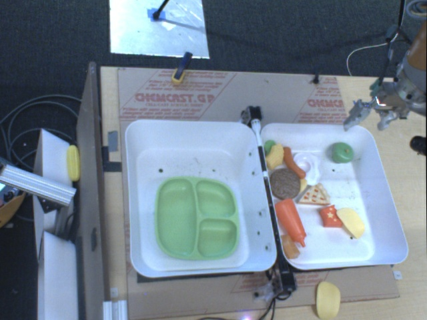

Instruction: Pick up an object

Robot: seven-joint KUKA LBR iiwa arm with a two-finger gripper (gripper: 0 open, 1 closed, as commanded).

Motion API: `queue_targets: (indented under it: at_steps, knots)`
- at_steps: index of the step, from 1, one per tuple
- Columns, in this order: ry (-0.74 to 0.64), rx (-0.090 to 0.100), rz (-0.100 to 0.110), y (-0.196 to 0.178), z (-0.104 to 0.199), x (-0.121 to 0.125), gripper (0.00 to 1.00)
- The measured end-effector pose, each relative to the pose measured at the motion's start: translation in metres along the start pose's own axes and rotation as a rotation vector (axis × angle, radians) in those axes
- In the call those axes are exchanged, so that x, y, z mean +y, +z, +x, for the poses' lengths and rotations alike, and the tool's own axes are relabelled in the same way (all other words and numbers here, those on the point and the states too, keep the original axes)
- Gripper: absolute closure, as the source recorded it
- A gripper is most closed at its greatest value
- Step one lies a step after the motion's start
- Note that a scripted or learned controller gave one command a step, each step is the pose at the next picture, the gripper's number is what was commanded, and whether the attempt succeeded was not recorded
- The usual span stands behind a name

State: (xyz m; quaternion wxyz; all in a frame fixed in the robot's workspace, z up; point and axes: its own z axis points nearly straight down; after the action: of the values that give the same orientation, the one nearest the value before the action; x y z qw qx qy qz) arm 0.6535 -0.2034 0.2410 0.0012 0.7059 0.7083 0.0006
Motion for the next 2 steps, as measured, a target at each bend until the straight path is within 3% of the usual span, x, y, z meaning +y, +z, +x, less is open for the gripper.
queue_targets:
  at_steps: [1,2]
  knots:
    - [-0.003,-0.001,-0.003,0.084,-0.003,0.016,0.0]
    - [-0.003,0.001,0.0,0.157,-0.002,0.015,0.0]
